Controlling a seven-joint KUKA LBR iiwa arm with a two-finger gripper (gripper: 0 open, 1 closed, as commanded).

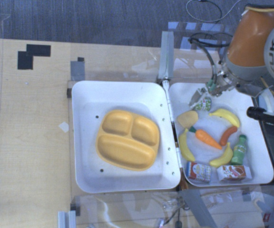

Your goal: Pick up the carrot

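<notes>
The orange carrot (pixel 208 138) lies in the middle of the right bin (pixel 260 175), pointing toward the lower right. My gripper (pixel 200 100) hangs over the back of that bin, a short way up and slightly left of the carrot. Its two fingers stand apart with nothing between them, so it is open. The carrot is ringed by three yellow bananas: one behind it (pixel 226 116), one to its left (pixel 184 145) and one in front (pixel 222 156).
A pale yellow potato-like piece (pixel 188 119) lies just below the gripper. A red sausage (pixel 228 135), a green bottle (pixel 239 149) and two small cartons (pixel 199 171) (pixel 232 173) crowd the right bin. The left bin (pixel 84 103) holds a yellow divided tray (pixel 128 138).
</notes>
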